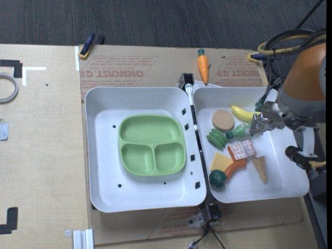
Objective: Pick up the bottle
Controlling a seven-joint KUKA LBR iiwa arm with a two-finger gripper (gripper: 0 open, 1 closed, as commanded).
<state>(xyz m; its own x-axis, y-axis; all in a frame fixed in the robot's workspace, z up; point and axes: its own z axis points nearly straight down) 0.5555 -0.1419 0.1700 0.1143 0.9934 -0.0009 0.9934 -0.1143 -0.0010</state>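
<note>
Brown cardboard sheeting [124, 69] covers the bench, and on it two shallow white bins sit side by side: the left bin [98, 139] holds a pale green three-compartment plastic tray [152, 145], while the right bin [290, 185] holds the toy food. The two-finger metal gripper [258, 124] hangs low over the right bin's middle, just beside a yellow banana [241, 113]. Whether its fingers are spread or pressed together cannot be told at this slant.

The small green translucent bottle [239, 130] lies on the bin floor directly to the gripper's left in the camera view, its near end touching or almost touching the fingertips. Its long axis seems to run roughly left to right, toward a ridged green toy vegetable [217, 139]. A square red-and-white patterned packet [241, 150] lies just below it.
</note>
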